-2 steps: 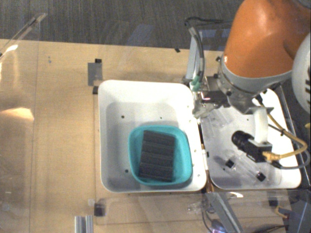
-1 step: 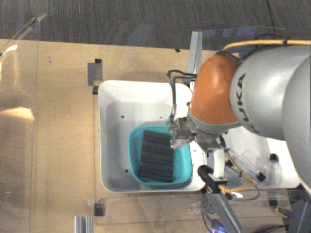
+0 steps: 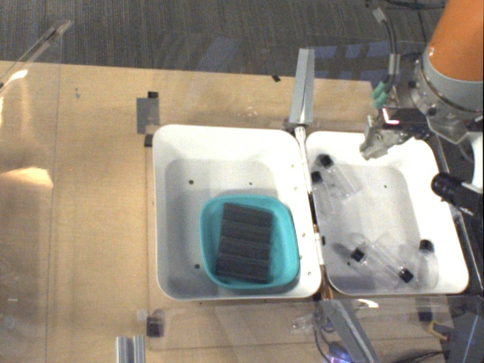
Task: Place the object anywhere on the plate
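A teal square plate (image 3: 285,237) lies in the left bin (image 3: 174,203), toward its near right corner. A dark grey ridged block (image 3: 244,242) rests flat on the plate. In the right bin (image 3: 446,278) lie several clear plastic bottles with black caps: one near the far left (image 3: 340,178), one at the near middle (image 3: 370,249), another at the near right (image 3: 420,263). My gripper (image 3: 376,142) hangs over the far edge of the right bin, above and to the right of the far-left bottle, apart from all of them.
A metal bar (image 3: 303,85) runs back from the seam between the two bins. The arm's grey wrist and orange band (image 3: 454,44) fill the upper right. Bare wooden bench (image 3: 76,203) stretches to the left of the bins.
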Robot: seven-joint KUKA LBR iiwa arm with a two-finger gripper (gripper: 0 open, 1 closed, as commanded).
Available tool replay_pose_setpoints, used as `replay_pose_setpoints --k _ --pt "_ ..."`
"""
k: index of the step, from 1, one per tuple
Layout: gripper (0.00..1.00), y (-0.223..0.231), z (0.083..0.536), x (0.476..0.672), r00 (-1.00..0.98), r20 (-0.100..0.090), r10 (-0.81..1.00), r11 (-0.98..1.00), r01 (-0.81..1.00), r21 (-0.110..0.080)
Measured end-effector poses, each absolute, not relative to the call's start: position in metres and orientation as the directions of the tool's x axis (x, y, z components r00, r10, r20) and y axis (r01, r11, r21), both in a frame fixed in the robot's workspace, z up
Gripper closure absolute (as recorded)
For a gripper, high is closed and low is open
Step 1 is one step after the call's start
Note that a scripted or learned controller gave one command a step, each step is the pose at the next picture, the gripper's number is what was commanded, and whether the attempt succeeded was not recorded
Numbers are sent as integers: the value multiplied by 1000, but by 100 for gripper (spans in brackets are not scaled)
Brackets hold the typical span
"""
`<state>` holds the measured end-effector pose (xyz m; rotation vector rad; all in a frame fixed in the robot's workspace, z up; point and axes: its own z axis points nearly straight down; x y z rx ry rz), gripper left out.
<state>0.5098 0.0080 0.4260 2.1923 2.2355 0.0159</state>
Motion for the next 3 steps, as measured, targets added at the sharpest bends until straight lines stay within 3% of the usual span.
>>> replay_pose_setpoints --k 1,2,3 --pt "100 25 335 488 -15 0 1000 15 1000 5" --pt "100 44 192 488 -159 0 987 159 987 3" --pt "100 45 203 490 -160 1 987 160 987 9"
